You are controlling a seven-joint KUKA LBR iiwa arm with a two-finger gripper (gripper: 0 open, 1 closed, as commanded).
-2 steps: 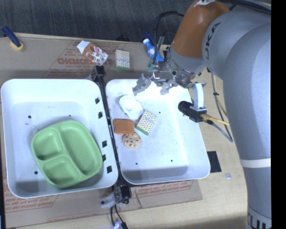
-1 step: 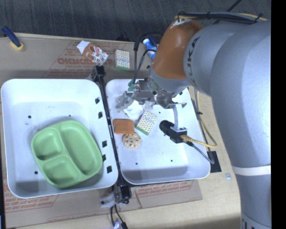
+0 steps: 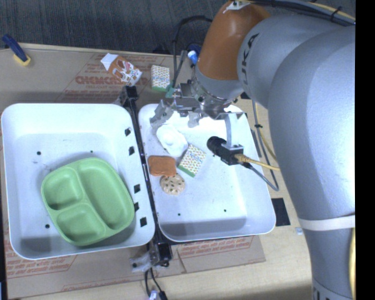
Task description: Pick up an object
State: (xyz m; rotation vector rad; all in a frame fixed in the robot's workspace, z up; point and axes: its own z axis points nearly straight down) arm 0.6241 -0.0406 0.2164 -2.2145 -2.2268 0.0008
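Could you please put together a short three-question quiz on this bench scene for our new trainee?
1. True or false: the green divided tray lies in the right bin.
2. Which item lies directly beside the brown toast-like piece, just below it in the camera view?
A. a round cookie
B. a blue marker
C. a metal spoon
3. Fill in: the gripper hovers over the ____ end of the right bin, the end farther from the camera.

Key:
1. False; the tray lies in the left bin.
2. A; the round cookie.
3. Far (top of the view).
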